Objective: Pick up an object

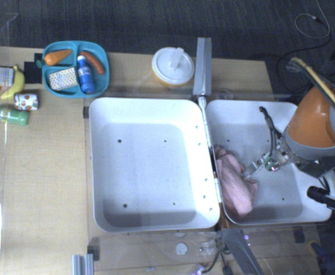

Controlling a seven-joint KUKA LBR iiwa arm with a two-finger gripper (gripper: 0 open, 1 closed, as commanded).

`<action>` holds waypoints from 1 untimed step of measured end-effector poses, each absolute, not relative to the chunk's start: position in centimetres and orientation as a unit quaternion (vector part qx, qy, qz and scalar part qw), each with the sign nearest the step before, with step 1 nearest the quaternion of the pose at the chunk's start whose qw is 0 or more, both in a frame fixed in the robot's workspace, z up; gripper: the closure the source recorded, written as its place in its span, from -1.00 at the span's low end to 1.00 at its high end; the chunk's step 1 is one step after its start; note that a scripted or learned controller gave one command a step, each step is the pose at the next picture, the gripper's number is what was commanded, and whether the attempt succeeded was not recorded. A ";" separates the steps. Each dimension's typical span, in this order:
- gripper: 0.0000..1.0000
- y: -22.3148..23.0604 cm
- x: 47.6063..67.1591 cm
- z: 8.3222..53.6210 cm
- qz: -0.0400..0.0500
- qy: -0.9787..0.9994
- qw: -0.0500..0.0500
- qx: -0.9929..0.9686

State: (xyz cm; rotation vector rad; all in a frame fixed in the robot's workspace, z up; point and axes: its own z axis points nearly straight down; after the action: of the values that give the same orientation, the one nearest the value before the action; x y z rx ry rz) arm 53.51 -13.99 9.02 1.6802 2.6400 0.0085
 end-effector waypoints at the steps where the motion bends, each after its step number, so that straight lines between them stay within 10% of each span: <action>1: -1.00 -9.9 51.0 9.1 0.003 0.865 0.009 0.501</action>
State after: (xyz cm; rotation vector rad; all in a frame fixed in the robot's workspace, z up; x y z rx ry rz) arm 51.00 -9.93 9.10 1.5648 2.7041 0.0089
